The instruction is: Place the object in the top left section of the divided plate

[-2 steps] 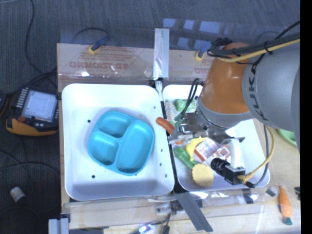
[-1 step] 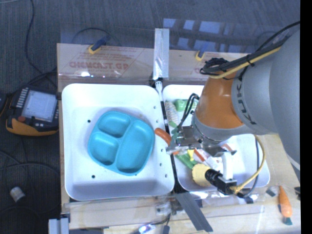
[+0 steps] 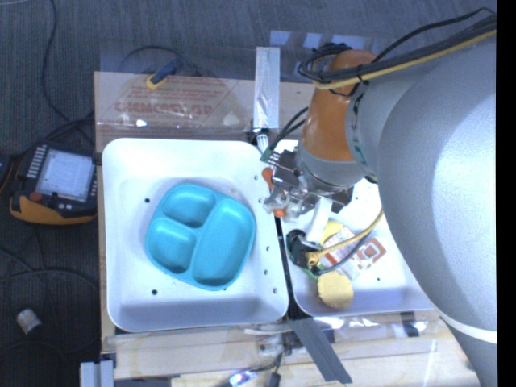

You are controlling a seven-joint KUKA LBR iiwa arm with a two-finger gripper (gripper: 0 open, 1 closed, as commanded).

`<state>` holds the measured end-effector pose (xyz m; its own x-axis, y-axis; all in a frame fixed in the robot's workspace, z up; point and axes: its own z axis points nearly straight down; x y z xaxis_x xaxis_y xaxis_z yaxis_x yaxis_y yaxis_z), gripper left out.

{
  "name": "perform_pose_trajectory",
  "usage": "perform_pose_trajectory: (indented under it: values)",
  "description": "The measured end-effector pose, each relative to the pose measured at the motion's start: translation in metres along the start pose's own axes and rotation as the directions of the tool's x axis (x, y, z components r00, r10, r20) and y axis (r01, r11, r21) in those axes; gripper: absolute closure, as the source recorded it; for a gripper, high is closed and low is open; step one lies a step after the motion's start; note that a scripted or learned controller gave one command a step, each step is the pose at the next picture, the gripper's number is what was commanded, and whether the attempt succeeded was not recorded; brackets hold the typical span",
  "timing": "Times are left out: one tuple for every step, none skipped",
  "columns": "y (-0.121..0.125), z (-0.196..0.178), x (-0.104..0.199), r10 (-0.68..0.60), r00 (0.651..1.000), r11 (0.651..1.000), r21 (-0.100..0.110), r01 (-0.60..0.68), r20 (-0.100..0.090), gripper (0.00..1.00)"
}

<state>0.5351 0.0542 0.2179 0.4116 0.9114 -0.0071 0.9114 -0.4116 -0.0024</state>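
A blue divided plate point(image 3: 201, 236) with three sections lies in the left white bin point(image 3: 129, 297). Its two small sections are on the left and its large section is on the right, and all three hold nothing. My gripper point(image 3: 280, 198) hangs over the wall between the two bins, at the left edge of the right bin point(image 3: 387, 293), just right of the plate's upper right rim. A small orange bit point(image 3: 277, 211) shows at the gripper's lower end; I cannot tell whether it is held.
In the right bin, a yellow-tan rounded lump point(image 3: 335, 291) lies near the front and a white and yellow packet with orange print point(image 3: 355, 248) lies behind it. The arm's big grey body covers much of the right bin. A handheld device point(image 3: 56, 182) lies on the floor to the left.
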Motion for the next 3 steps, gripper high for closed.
perform_pose_trajectory:
  values:
    - [-0.004, 0.002, 0.06, -0.314, 0.949, 0.949, -0.001, 0.314, 0.0, 1.0]
    - [-0.015, -0.039, -0.061, 0.027, 1.0, 1.0, 0.001, -0.027, 0.0, 1.0]
    - [-0.066, -0.038, 0.018, -0.05, 0.999, 0.999, 0.002, 0.05, -0.001, 1.0]
